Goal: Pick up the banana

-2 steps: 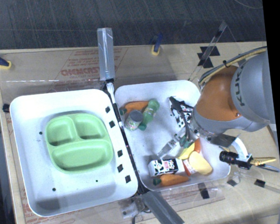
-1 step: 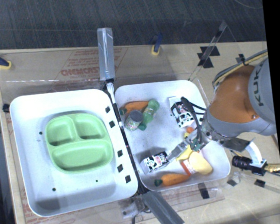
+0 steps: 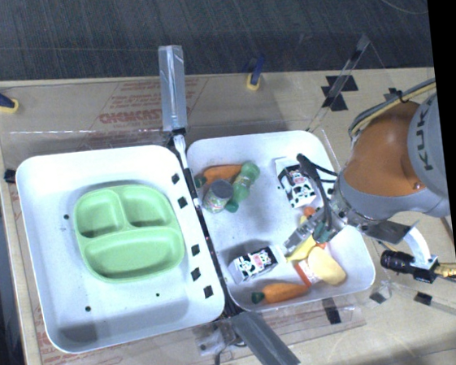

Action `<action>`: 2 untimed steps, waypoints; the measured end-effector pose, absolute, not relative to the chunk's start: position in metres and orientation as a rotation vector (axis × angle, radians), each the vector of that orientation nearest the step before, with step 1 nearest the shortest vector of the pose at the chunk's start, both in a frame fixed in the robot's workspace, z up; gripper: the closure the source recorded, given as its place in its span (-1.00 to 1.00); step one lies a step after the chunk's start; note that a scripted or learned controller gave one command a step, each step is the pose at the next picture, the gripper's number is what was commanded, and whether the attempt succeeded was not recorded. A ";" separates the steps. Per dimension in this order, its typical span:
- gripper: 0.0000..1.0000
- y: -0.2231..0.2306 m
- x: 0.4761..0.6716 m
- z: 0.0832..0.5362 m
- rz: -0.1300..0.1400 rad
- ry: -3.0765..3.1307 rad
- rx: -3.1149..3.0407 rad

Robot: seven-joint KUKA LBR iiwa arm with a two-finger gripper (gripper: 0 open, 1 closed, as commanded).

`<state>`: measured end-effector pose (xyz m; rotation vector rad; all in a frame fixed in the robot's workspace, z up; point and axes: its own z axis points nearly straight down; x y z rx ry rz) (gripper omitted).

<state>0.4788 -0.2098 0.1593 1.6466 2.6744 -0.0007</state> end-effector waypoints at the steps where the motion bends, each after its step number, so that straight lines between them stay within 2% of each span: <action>1: -1.00 -0.210 0.479 0.159 -0.001 2.674 1.646; 2: -1.00 -0.210 0.482 0.110 0.010 2.697 1.589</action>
